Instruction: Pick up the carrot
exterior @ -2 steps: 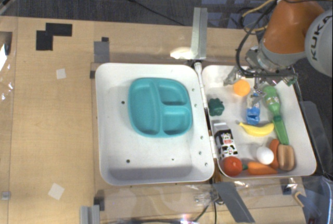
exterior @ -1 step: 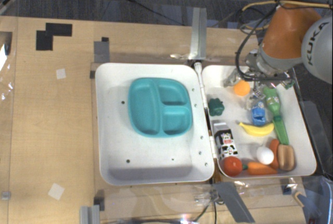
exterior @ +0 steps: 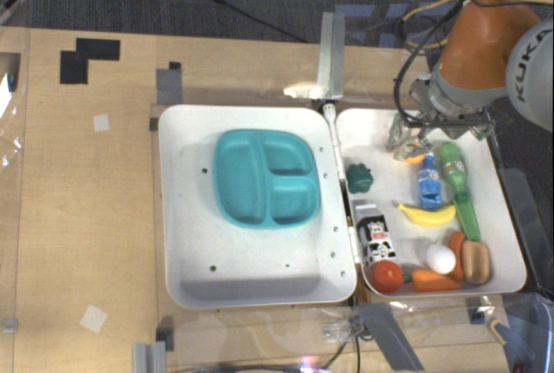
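The gripper (exterior: 407, 140) hovers at the right bin's (exterior: 511, 276) far end, fingers spread and empty. The carrot (exterior: 435, 280) lies at the near edge, between tomato (exterior: 387, 276) and egg (exterior: 441, 259), so a narrow, centered descent looks best.

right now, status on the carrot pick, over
Gripper low at right bin's far end, nothing between fingers. Carrot untouched at near edge. Tomato, egg crowd it.
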Controlling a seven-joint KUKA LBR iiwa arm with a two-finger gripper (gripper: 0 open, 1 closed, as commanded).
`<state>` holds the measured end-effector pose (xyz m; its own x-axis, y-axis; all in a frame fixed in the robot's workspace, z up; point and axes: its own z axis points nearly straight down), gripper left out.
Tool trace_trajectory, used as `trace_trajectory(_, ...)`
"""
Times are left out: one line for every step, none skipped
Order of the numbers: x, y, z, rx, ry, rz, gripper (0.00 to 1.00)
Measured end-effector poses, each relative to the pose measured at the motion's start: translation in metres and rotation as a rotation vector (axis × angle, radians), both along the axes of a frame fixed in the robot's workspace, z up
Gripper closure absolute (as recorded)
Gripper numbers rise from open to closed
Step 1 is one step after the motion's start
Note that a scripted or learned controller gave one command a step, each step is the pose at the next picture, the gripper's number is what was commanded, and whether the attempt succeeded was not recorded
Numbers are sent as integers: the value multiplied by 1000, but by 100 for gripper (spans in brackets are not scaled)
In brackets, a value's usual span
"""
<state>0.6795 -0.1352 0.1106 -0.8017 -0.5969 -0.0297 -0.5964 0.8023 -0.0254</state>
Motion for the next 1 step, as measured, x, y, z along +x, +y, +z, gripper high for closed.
trace_trajectory(-10, -42, 164, -5, 10, 33, 100)
